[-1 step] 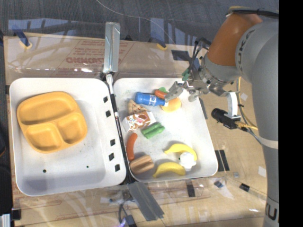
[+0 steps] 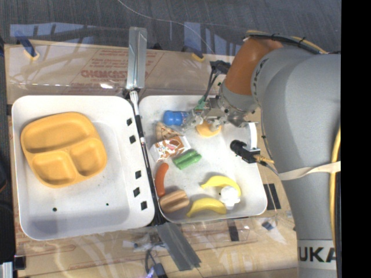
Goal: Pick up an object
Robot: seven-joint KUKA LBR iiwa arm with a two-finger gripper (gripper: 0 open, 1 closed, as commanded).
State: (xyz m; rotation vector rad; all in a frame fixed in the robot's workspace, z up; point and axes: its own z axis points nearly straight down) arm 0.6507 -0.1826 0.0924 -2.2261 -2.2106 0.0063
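Right bin (image 2: 255, 204), far end: my gripper (image 2: 204, 119) hung over a small yellow-orange object (image 2: 207, 129) beside the blue piece (image 2: 171, 118), grip state unreadable; risk judged: crowding neighbour could spoil closure.

A yellow three-compartment plastic tray (image 2: 62, 148) lies in the left white bin (image 2: 35, 219). Over the right white bin (image 2: 255, 204), the gripper (image 2: 204, 119) sits between a blue round toy (image 2: 172, 118) and a small yellow-orange piece (image 2: 208, 129), with toy bananas (image 2: 219, 183) nearer.

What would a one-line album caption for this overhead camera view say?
Grey arm's end effector lowered among toy foods in the right bin, beside a blue object; a yellow divided tray sits in the left bin.
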